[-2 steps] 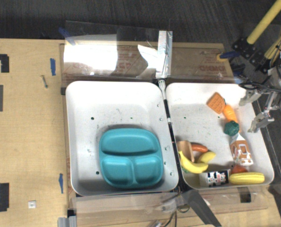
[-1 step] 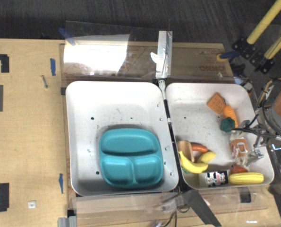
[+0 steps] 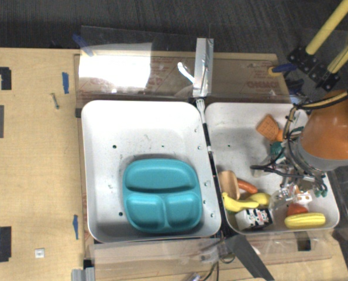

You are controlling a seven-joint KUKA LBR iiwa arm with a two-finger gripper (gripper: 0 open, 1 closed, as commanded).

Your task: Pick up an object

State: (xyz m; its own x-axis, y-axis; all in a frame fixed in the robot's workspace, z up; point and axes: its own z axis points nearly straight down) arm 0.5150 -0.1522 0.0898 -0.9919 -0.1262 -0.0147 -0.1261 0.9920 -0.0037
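— Since we come into the right bin [image 3: 235, 127] from its right side, what lies closest to the hand [image 3: 295, 193]?

— Starting at the front wall: the yellow cob [image 3: 305, 219] lies just in front of the hand, on the near side and a little to the right. Its long axis runs left to right, along that wall.

— So we would close across its short side, front to back?

— That is our judgement, yes. It sits close to the wall, which may crowd the grasp.

— And to the left of it?

— A small black and white can [image 3: 257, 217], then the banana [image 3: 244, 202] just behind the can, also lying left to right. Both are farther from the hand than the cob.

— Is the hand spread or pressed together?

— We cannot tell; cables and clutter hide it, and we see nothing pinched in it.

— Farther back?

— An orange block [image 3: 268, 127] lies toward the back of the bin, well apart from the hand. The teal tray [image 3: 161, 195] sits in the left bin [image 3: 138, 122], out of our way.

— Then the cob is our pick.

— We think so: nearest, and alone on its side.
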